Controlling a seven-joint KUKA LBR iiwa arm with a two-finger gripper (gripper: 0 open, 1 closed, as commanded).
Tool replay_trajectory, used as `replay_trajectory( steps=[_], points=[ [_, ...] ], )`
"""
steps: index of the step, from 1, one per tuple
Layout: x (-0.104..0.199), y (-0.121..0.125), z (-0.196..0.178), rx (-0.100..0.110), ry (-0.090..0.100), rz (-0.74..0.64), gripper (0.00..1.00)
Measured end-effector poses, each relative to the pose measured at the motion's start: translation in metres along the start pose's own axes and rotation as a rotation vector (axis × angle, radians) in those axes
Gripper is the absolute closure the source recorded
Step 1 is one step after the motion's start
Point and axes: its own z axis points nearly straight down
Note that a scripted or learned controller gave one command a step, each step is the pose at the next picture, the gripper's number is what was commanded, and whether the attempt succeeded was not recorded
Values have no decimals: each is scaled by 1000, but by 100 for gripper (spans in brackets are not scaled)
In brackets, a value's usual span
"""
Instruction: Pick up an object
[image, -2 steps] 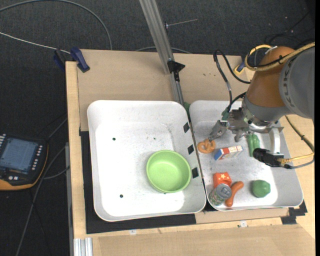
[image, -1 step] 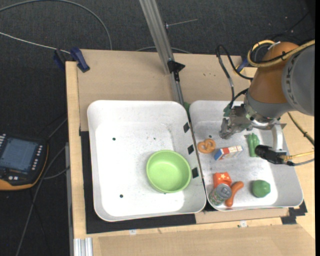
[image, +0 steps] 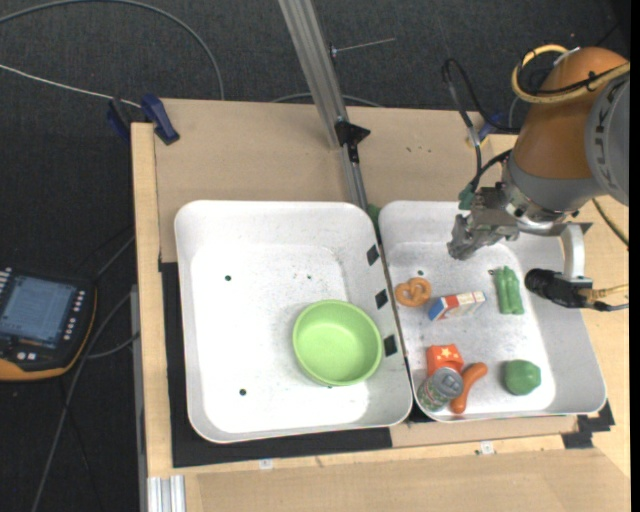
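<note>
The end effector (image: 468, 243) is hanging over the far part of the right bin (image: 570, 395); whether it is apart or together I cannot tell. Nothing is showing in its grip. Toward that bin's near edge are lying a pretzel (image: 412, 291), a small carton (image: 456, 304), a green stick (image: 509, 290), a can (image: 441, 387). A green bowl (image: 337, 342) is sitting in the left bin (image: 215, 400), toward its near right corner.

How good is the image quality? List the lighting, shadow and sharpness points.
Camera view: even overhead light; the green bowl casts a soft shadow in the left bin; no strong glare on the white bins; the tool and small objects look slightly soft.
</note>
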Motion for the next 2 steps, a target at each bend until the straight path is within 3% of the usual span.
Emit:
replay_trajectory(
  steps=[2],
  points=[
    [4, 2, -96, 0, 0, 1, 100]
  ],
)
